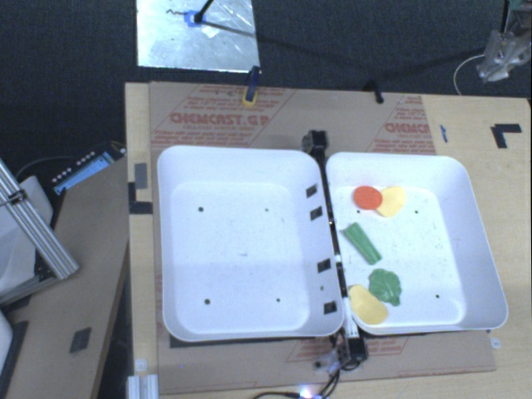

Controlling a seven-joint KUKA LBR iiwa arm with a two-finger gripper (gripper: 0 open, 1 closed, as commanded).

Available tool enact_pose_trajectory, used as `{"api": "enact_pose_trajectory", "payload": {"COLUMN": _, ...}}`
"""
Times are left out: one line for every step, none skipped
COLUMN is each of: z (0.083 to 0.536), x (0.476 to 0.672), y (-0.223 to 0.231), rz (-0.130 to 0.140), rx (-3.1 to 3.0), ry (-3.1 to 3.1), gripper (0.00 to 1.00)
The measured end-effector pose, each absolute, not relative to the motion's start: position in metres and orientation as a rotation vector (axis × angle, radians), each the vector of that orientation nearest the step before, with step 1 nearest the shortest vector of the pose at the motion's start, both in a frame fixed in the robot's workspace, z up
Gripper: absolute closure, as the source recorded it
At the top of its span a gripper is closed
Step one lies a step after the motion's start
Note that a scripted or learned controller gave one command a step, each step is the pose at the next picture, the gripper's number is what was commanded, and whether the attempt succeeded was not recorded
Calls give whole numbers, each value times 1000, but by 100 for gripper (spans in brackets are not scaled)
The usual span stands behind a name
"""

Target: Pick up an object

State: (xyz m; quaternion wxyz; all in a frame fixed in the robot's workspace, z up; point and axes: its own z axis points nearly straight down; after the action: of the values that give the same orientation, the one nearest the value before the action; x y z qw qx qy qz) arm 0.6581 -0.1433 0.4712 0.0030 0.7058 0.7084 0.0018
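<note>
Choosing the green bar (362, 243), lying mid-floor in the right bin (485, 248), apart from its neighbours. Judged light, stiff, probably smooth plastic; pinch across its narrow width at mid-length. Open floor lies to its right; the bin's inner wall is near on its left. Claw state: cannot tell.

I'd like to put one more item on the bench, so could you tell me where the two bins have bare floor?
The left bin has bare floor from wall to wall. In the right bin, the half toward its outer wall is free. Its left half is crowded: orange disc, yellow piece, green stick, green leafy piece, second yellow piece.
</note>
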Motion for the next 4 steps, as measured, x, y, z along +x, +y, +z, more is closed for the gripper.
{"api": "enact_pose_trajectory", "payload": {"z": 473, "x": 668, "y": -181, "rz": 0, "rx": 2220, "ry": 2218, "gripper": 100}}
{"api": "enact_pose_trajectory", "payload": {"z": 498, "x": 668, "y": -188, "rz": 3, "rx": 2216, "ry": 2219, "gripper": 100}}
{"api": "enact_pose_trajectory", "payload": {"z": 534, "x": 668, "y": -192, "rz": 4, "rx": 2213, "ry": 2221, "gripper": 100}}
{"api": "enact_pose_trajectory", "payload": {"z": 536, "x": 642, "y": -207, "rz": 2, "rx": 2218, "ry": 2220, "gripper": 100}}
